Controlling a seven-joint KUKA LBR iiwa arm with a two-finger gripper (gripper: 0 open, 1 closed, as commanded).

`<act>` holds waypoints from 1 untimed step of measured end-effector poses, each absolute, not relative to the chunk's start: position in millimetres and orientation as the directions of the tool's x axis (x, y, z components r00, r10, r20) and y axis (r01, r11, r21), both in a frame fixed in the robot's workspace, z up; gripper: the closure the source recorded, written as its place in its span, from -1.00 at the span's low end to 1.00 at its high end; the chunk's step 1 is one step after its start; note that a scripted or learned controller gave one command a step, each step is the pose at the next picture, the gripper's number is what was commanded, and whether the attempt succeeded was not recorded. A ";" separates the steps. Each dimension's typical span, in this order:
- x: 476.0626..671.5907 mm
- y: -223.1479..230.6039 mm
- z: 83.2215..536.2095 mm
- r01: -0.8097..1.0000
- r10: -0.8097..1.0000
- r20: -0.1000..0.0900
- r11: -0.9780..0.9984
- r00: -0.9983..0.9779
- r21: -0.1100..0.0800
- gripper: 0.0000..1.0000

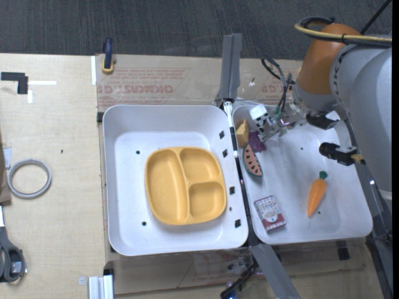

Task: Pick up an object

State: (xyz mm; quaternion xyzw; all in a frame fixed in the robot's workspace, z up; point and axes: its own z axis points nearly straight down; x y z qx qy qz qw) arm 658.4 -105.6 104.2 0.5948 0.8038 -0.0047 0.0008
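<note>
My gripper [264, 128] is low in the far left corner of the right bin [349, 226], reached down from the grey arm with the orange band [321, 61]. Right beside it lie a yellow wedge [241, 132] against the bin's left wall and a small purple object [257, 142] just under the gripper's tip. A watermelon slice [252, 161] lies a little nearer along the left wall. An orange carrot [317, 195] rests toward the right side. A small red and white card box [269, 213] sits near the front left.
The left bin [118, 185] holds a yellow divided plate [186, 184]. A grey divider post [229, 67] stands between the bins at the back. On the bench to the left lie a grey ring [27, 178] and scissors [11, 260].
</note>
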 end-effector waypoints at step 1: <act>659.2 -38.0 192.2 0.981 0.981 -0.002 0.195 -0.195 0.000 1.00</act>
